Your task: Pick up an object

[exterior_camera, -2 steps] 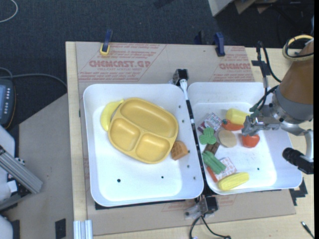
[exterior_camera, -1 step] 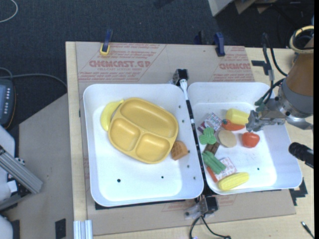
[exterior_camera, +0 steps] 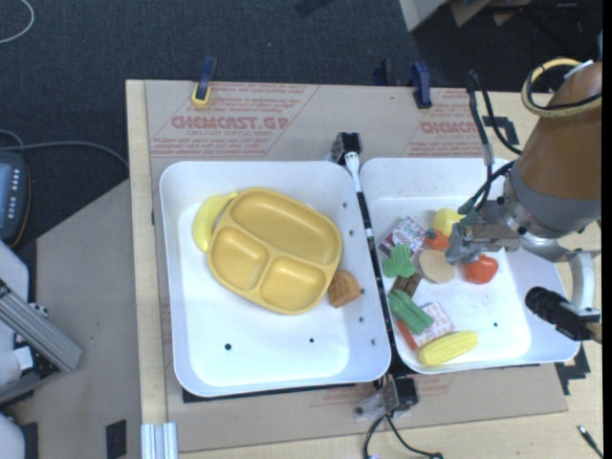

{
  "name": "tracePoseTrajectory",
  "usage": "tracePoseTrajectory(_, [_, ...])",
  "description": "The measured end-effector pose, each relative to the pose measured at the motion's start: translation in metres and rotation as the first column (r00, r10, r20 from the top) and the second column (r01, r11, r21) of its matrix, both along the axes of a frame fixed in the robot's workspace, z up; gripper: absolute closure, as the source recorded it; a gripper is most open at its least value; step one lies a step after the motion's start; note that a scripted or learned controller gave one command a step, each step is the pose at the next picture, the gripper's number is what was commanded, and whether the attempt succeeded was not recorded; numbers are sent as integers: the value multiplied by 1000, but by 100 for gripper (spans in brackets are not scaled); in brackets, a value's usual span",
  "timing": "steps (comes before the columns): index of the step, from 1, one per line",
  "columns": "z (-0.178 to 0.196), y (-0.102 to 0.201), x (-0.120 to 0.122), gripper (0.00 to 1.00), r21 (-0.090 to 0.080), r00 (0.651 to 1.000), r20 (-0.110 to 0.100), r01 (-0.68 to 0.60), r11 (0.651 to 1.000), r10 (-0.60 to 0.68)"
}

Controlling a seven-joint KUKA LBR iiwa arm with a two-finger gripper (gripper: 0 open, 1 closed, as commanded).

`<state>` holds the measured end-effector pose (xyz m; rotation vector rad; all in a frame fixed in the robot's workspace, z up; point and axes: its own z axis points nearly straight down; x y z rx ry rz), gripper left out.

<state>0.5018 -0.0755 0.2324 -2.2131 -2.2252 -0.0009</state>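
- Since the gripper (exterior_camera: 466,242) hangs over the right bin (exterior_camera: 497,347) near its middle, beside the red tomato (exterior_camera: 481,270), lower straight.
- Whether it is parted or closed, I cannot tell.

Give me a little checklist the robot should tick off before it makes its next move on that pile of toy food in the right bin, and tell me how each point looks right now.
1. Gripper over the right bin: ok, it is above the pile.
2. Something between the fingers: cannot tell, the wrist hides them.
3. Targets near: ok, the red tomato and the tan disc lie just beside the gripper.
4. Crowding: not ok, the pieces lie close together, so a neighbour may get nudged.
5. Easier picks: ok, the corn cob lies apart near the front wall.
6. Left bin: ok, the yellow tray is away from the arm.
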Motion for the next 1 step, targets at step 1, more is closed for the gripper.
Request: tracePoseTrajectory(1, [2, 50, 0, 100, 0, 1000, 1, -1, 1000, 1])
